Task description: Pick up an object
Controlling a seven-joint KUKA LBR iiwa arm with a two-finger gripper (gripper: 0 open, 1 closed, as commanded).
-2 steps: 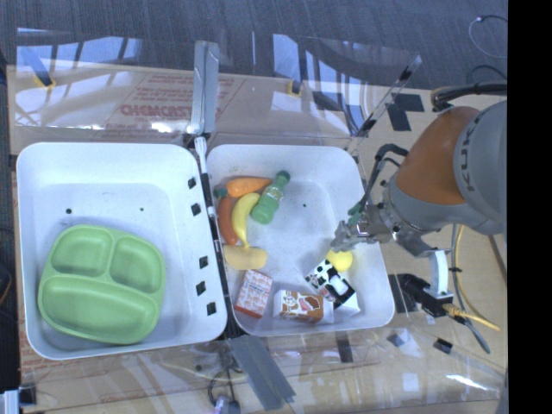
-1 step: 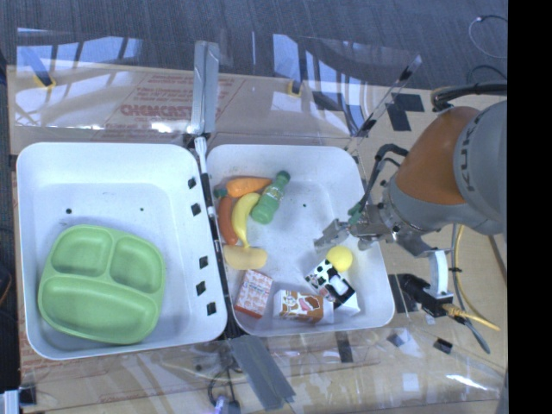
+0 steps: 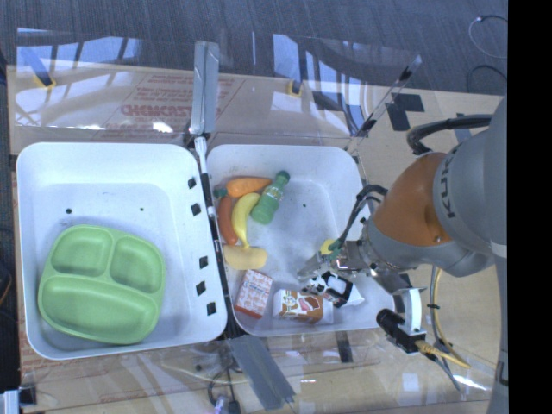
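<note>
— We are looking down on a bench (image 3: 103, 102) covered in clear sheeting, with dark carpet running along the top of the frame and two white bins sitting side by side.

— We are seeing the gripper (image 3: 332, 270) hanging low in the right bin (image 3: 345, 166), toward its lower right corner. The grey arm (image 3: 448, 205) with its orange band is reaching in from the right edge.

— Are its fingers apart or together?

— We cannot tell; cables and dark parts are crowding that spot.

— Just below it a small printed packet (image 3: 302, 305) is lying beside a red-and-white carton (image 3: 254, 293), both near the bin's lower edge.

— Further left we are finding a yellow banana (image 3: 242, 218), an orange carrot (image 3: 246, 185) above it, and a green bottle (image 3: 269, 198) tilting toward the upper right.

— And the left bin (image 3: 52, 171) is holding a green divided tray (image 3: 102, 283) in its lower half.
</note>
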